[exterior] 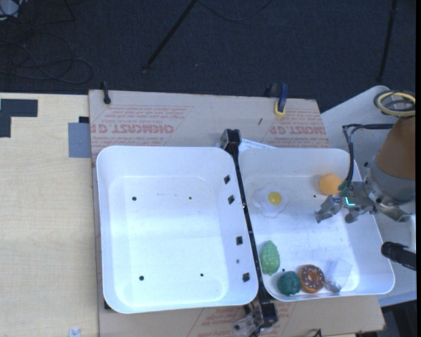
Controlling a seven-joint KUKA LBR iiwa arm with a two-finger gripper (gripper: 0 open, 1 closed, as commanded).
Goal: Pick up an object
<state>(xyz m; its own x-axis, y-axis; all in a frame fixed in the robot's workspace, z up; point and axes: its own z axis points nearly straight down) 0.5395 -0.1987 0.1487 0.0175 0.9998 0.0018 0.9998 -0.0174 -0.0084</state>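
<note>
Camera view: green object (269,257) upright-ish, lengthwise bin-front-to-back.

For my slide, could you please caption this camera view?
Gripper hovers in right bin near orange ball, fried egg and donut.

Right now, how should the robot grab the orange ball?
Probably straight down from above, with one finger on each side of the round middle of the orange ball. It is smooth and round, so any side grips alike. It sits near the far edge of the right bin, apart from the other toys, and the gripper hangs just beside it.
</note>
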